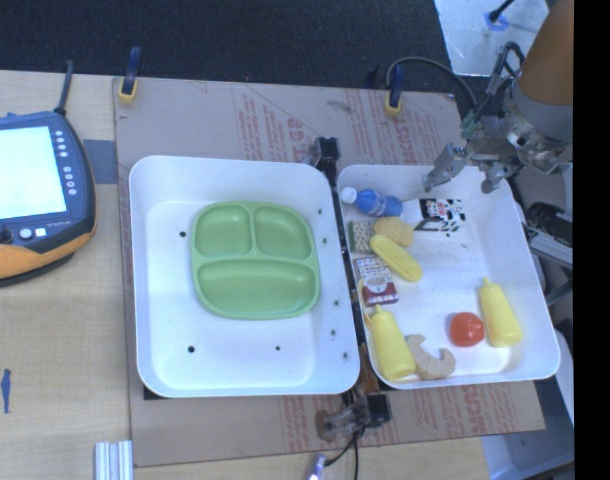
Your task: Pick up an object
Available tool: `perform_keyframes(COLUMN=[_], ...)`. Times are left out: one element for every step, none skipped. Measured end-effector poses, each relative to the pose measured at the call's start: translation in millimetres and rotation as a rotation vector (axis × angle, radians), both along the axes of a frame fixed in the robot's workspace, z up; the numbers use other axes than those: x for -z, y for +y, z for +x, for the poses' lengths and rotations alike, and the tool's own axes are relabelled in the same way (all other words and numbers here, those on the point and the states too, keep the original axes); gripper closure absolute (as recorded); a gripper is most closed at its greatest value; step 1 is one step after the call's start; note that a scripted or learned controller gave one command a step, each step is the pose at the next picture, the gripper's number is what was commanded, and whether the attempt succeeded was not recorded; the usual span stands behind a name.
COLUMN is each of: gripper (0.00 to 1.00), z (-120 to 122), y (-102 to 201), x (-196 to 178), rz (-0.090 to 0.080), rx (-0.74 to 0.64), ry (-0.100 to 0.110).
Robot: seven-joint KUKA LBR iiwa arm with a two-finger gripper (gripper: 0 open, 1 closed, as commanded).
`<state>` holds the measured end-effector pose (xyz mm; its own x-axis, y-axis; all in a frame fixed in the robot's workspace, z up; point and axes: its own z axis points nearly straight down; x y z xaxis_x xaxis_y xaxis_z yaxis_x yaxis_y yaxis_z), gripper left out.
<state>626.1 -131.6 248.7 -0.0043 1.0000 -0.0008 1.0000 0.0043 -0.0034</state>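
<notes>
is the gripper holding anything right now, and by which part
Nothing is held. The gripper hangs open over the far edge of the right bin, with no object between its fingers; the small black-and-white item lies below it.

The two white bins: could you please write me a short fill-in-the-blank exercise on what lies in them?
1. The green divided plate lies in the ____ bin.
2. The round tomato in the right bin is ____ in colour.
3. The small bottle has a ____ body and a white cap.
4. The hand hovers over the right bin's ____ edge.

Missing words: left; red; blue; far
</notes>
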Motion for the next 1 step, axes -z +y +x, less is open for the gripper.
perform_keyframes(gripper=[0.0], z=[29.4], y=[-28.7], x=[82.1], rz=[-0.001], rx=[0.0], ry=[0.003])
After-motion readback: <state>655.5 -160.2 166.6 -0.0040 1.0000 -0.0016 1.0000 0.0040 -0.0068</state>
